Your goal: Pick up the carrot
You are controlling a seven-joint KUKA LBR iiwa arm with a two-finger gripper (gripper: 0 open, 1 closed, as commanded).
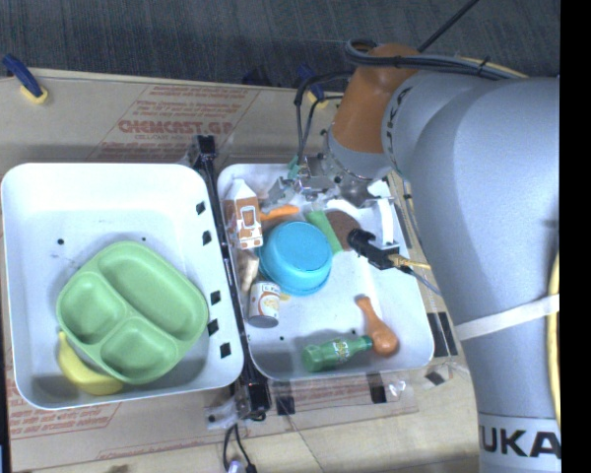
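Observation:
The carrot [280, 210] is a small orange piece lying at the back of the right bin [414, 335], between a juice carton [243, 221] and the blue bowl [295, 256]. My gripper [311, 185] hangs low over the bin's back wall, just right of and behind the carrot, very close to it. The grey arm with its orange band [369, 106] reaches down from the upper right and hides the bin's back right corner. I see nothing lifted off the bin floor.
The right bin also holds a green stick [324, 231], a brown item [343, 227], a small can [264, 304], a green bottle [335, 353] and an orange-brown piece [376, 327]. The left bin [39, 205] holds a green divided plate [133, 308] over a yellow object [84, 374].

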